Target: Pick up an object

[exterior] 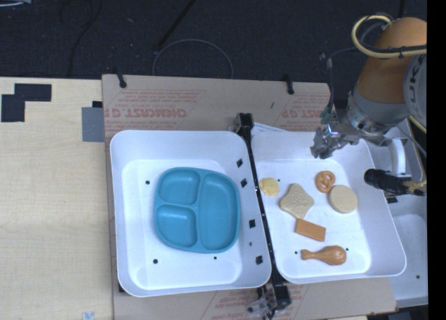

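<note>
Fingers (326, 146) hover at right bin's (390, 256) far rim; gap unclear. Pale wood counter (49, 207), dark floor (209, 19) behind. Tan drumstick (325, 255) lies near bin's front edge.

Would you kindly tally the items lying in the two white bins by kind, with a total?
Blue divided plate: 1
Toy pretzel: 1
Round cracker: 1
Bread slice: 1
Orange block: 1
Chicken drumstick: 1
Small yellow piece: 1
Total: 7
</note>
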